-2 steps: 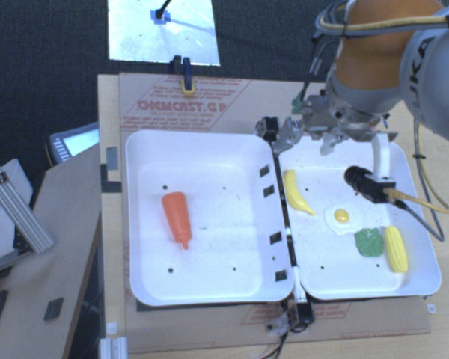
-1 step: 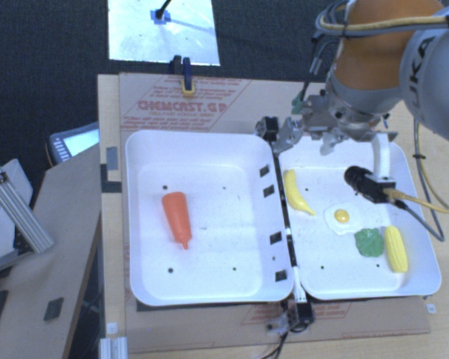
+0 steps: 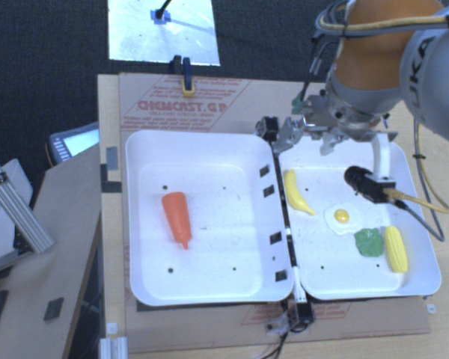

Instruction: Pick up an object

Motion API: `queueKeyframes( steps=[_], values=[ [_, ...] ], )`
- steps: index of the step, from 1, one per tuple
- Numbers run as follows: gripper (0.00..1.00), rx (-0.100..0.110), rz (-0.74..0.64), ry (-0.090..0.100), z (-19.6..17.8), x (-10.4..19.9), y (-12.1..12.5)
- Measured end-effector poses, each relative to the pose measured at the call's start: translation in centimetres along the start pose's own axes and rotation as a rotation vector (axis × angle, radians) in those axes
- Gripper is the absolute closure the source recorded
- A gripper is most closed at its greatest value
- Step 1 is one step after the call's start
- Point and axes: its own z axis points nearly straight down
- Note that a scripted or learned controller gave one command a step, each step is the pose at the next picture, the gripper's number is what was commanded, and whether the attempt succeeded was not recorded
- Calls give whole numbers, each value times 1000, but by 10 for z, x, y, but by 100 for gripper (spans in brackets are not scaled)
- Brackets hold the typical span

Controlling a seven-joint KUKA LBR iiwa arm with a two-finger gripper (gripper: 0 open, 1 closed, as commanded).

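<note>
Banana (image 3: 298, 194) lies in the right bin (image 3: 329, 271) by its left wall, on my camera view. The gripper (image 3: 308, 129) hangs over that bin's far edge; open or closed, I cannot tell. Nothing lifted yet.

Bright, even light — faint shadows, slightly soft.

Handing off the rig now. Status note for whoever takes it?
Pincer: above the far edge of the right bin, near the divide; no object seen in it.
Left bin: orange carrot.
Right bin: banana by the divide, fried egg, green piece beside the corn cob.
Done: nothing lifted yet.
Left: pick one object, grasp, raise it.
</note>
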Motion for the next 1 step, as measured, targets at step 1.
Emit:
queueKeyframes(
  steps=[1],
  values=[
    [0,0,0,0,0,0,0]
  ],
)
